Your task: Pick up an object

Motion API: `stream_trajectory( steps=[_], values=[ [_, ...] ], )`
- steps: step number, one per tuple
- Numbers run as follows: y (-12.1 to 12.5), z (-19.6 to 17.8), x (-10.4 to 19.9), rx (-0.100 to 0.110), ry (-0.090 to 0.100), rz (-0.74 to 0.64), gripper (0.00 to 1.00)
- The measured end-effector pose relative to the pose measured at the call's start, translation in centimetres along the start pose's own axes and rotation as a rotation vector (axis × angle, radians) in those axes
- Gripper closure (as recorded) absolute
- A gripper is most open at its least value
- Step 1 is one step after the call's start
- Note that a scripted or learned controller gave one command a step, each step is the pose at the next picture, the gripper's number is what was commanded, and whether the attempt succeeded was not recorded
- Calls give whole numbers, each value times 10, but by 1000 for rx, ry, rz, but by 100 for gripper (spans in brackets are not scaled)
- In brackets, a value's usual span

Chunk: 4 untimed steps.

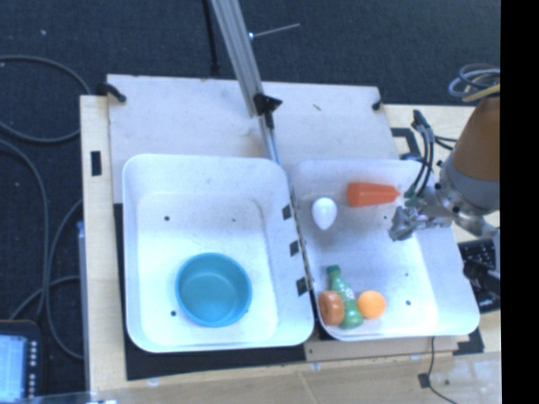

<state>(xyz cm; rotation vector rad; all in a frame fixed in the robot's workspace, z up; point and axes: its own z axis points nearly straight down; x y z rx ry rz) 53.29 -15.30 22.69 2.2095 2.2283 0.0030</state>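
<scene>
The right bin (438,305) holds an orange carrot-like piece (371,194) at its far side and a white egg (324,212) to the left of it. Along its near edge lie a green bottle (344,295), a brown-orange lump (330,308) and a small orange ball (371,304), close together. My gripper (403,225) hangs over the right part of this bin, just right of and below the carrot piece. Nothing shows between its fingers.
The left bin (152,192) contains a blue bowl (214,289) in its near half. A slanted metal pole (240,45) runs from the top down to the divider between the bins. Cables lie on the dark floor around the bench.
</scene>
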Motion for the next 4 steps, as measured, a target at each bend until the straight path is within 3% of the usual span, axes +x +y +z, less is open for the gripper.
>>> stream_trajectory(
  steps=[3, 4],
  values=[
    [-18, 7, 170, 9, 4, 0, 100],
    [-29, -16, 221, 3, 6, -2, 100]
  ],
)
